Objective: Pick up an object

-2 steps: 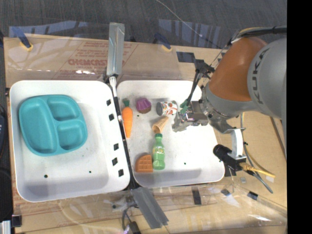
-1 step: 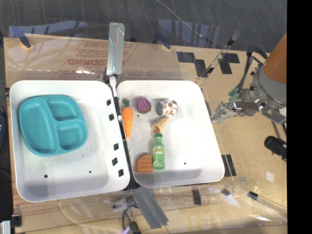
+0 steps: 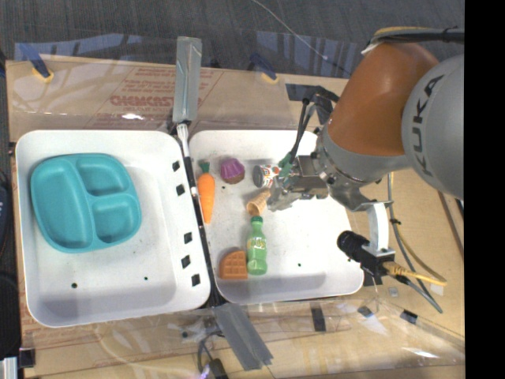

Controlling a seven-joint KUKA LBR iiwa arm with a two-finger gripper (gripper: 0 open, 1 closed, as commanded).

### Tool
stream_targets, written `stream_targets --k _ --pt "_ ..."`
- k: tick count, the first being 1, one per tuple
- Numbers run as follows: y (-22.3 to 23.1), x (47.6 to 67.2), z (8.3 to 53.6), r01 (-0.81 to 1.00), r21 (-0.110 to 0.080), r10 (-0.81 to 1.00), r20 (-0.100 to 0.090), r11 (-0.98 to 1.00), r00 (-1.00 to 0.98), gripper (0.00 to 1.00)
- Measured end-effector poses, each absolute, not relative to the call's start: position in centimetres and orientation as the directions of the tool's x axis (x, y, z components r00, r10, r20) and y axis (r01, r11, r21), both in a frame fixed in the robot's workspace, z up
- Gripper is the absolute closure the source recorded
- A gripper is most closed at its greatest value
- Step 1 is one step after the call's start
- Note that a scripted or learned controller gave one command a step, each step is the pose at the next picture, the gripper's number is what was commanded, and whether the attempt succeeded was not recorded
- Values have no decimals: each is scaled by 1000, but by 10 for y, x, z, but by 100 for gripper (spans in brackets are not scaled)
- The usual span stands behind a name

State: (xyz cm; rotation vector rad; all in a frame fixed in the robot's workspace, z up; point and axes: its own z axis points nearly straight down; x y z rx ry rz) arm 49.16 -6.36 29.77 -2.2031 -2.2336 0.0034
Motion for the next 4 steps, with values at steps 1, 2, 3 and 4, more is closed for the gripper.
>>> stream_targets --k 1,2,3,4 --pt "-112 477 330 1000 2 1000 -1 4 -4 100" --pt "-168 477 343 1000 1 1000 -1 3 -3 100" --pt "-210 544 304 1000 -7 1000 0 7 -7 100" --pt "-92 497 266 1000 -6 1000 3 14 -14 100"
